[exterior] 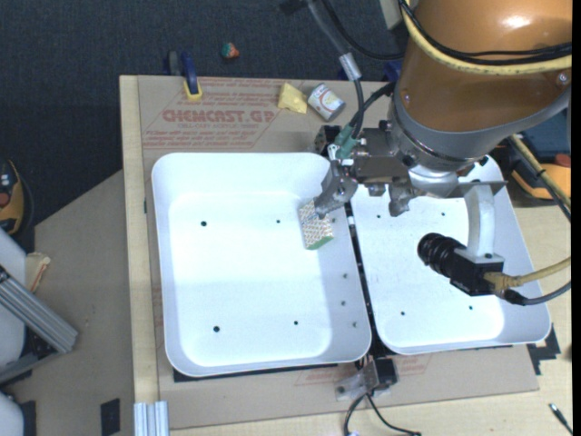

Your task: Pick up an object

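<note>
While clamped in the tool [329, 205], speckled packet [317, 230] (long axis near upright)

Bright, even light; glare on bins

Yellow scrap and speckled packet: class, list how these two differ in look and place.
The yellow scrap is plain; the speckled packet is patterned green and white. The yellow scrap lies on the brown board beyond the left-hand bin; the speckled packet is over that bin, by the gripper. Both are small.
</note>
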You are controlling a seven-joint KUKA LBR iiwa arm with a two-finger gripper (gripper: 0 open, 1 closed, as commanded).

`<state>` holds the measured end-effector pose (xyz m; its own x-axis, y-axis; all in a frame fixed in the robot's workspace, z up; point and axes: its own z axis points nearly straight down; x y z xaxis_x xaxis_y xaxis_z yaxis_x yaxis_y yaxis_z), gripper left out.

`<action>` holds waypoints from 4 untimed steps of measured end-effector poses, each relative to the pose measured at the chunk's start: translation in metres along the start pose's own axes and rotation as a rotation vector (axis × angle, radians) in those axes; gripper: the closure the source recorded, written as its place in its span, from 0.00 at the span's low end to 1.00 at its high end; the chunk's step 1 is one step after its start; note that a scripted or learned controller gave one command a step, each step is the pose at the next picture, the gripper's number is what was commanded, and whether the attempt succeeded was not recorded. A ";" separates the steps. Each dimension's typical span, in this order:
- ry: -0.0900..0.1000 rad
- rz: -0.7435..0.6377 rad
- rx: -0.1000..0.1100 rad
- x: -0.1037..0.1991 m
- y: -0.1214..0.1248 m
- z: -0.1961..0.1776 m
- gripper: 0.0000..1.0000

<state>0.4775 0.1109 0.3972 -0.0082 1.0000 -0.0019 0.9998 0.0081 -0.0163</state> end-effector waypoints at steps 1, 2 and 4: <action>0.003 0.008 -0.020 -0.004 0.002 -0.019 1.00; 0.007 0.004 -0.033 0.022 0.000 -0.146 1.00; 0.000 0.012 0.000 -0.100 0.044 0.039 1.00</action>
<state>0.5215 0.0113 0.3574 0.0038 1.0000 -0.0022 0.9999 -0.0038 -0.0167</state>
